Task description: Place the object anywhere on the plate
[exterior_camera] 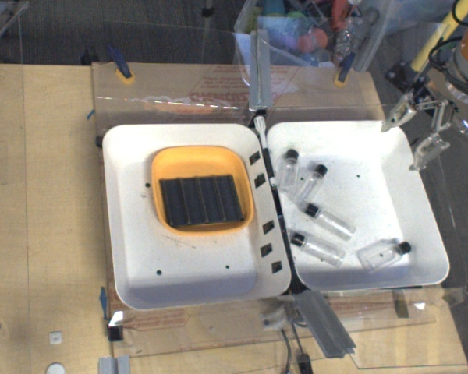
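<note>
Hand [423, 127] open, empty, hovering over right bin's [421, 248] far right corner. Vials [325, 216] lie scattered in right bin; plate [199, 162] sits in left bin [125, 248]. You judge vials light, slick, prone to roll, possibly fragile: grip mid-body, across axis.

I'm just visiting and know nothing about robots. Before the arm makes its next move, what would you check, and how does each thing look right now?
1. Gripper is up at the right bin's far right corner, apart from the vials: ok.
2. Fingers spread with nothing between them: ok.
3. Clear vials with black caps, such as one, lie in the right bin ready to pick: ok.
4. Vials lie close together, so a clean grab of just one: cannot tell.
5. Orange plate sits in the left bin: ok.
6. A dark ridged block covers much of the plate, leaving little room: not ok.
</note>
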Controlling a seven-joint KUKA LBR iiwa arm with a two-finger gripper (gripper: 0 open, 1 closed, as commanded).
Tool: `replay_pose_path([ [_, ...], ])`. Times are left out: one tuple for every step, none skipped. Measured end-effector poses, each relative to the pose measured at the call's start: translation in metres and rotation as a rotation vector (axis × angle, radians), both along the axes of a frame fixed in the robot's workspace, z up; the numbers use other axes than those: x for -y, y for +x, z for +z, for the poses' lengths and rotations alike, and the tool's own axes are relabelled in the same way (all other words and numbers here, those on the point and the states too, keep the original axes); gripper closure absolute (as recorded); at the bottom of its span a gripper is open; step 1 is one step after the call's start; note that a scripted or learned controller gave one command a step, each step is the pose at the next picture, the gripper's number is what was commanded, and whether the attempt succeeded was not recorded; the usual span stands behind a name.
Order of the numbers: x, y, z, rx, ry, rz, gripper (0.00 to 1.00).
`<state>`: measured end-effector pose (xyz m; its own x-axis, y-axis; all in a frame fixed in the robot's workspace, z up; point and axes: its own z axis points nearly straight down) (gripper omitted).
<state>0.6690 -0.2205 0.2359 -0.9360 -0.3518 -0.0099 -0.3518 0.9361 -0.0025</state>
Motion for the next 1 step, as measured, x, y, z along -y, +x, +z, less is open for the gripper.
replay_pose_path([
  [-0.0003, 0.0002, 0.0024, 0.000, -0.001, 0.145, 0.00],
])
